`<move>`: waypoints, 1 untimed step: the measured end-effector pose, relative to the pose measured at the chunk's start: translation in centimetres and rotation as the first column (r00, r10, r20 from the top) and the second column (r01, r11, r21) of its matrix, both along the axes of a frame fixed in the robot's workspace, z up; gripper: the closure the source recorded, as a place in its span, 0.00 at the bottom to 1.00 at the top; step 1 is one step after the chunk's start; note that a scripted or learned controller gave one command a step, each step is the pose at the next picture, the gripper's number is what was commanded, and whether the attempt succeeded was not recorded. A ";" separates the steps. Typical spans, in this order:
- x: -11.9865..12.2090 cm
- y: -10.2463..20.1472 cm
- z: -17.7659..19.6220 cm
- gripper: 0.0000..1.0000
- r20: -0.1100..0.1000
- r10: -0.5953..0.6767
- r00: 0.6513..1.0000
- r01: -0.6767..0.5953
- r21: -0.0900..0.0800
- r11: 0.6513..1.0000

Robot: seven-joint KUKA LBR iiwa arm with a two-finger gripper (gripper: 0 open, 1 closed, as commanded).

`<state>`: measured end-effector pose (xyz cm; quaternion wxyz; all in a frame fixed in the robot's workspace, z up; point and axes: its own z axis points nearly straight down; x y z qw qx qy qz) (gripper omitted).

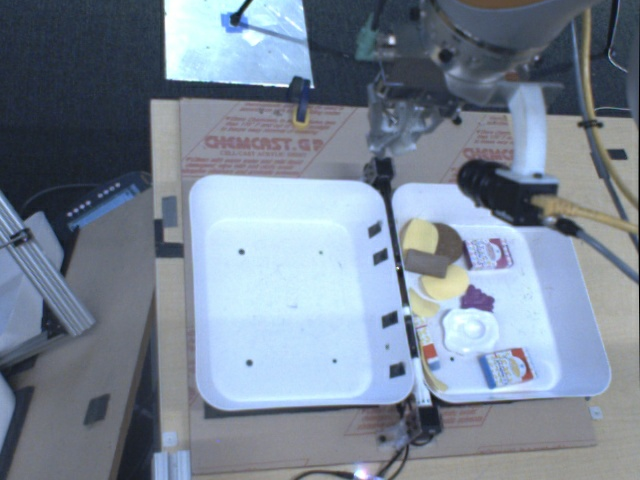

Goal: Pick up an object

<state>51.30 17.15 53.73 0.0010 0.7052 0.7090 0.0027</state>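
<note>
Toy food (440, 253) lies in the right bin, well below the fingers (392, 138), whose spread is unclear.

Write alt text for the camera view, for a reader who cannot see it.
A grey robot arm reaches in from the right, its gripper hovering above the far end of the divide between two shallow white bins. The right bin holds toy food: yellow slices, a brown block, a fried egg, purple grapes and two small cartons.
</note>
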 end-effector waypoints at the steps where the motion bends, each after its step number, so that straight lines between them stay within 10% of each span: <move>1: 0.0 0.0 -0.2 0.00 -0.003 0.000 1.000 0.000 -0.002 1.000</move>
